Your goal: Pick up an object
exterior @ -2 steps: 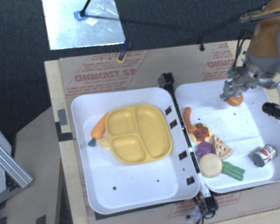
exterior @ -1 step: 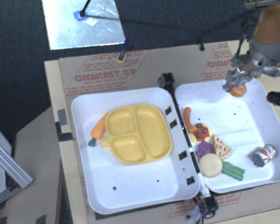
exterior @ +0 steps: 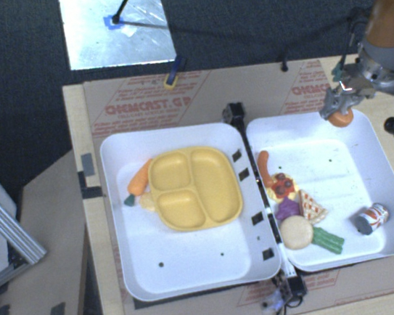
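My gripper (exterior: 338, 108) hangs over the far edge of the right bin (exterior: 381, 162), near its back right corner. A small round orange toy (exterior: 340, 119) shows right under the fingertips, held between them and lifted just above the bin's rim. The grey arm with its orange band (exterior: 387, 29) comes in from the upper right. Other pickable things lie in the right bin's left part: a red sausage (exterior: 264, 167), a red berry cluster (exterior: 283, 185), a purple piece (exterior: 286, 209), a pizza slice (exterior: 312, 208), a tan bun (exterior: 296, 233) and a green vegetable (exterior: 328, 240).
A small can (exterior: 370, 219) lies on its side near the right bin's front right corner. The left bin (exterior: 136, 265) holds a yellow divided plate (exterior: 191, 188) with a toy carrot (exterior: 139, 178) at its left edge. A black divider (exterior: 255, 181) runs between the bins.
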Controlling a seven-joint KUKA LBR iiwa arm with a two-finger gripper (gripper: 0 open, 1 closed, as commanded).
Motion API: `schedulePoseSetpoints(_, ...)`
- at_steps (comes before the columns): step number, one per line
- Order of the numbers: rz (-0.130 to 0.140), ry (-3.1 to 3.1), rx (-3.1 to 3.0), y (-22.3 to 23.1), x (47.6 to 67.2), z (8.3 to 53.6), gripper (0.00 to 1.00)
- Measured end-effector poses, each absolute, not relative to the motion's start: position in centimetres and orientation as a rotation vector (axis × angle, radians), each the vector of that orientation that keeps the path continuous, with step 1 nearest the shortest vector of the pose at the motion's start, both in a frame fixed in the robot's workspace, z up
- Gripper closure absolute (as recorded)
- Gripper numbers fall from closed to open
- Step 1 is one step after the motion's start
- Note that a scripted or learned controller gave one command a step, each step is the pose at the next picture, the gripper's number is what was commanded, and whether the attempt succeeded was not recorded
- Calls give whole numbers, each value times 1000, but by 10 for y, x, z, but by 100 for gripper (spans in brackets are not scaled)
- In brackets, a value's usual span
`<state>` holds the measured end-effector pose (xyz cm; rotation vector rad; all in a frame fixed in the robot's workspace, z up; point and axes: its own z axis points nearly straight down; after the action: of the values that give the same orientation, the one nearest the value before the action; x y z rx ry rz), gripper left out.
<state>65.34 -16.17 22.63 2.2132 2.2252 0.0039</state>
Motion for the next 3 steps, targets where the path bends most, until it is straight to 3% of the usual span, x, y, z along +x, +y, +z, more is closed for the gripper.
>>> schedulePoseSetpoints(3,2,2228,2213,-18,652,222,100)
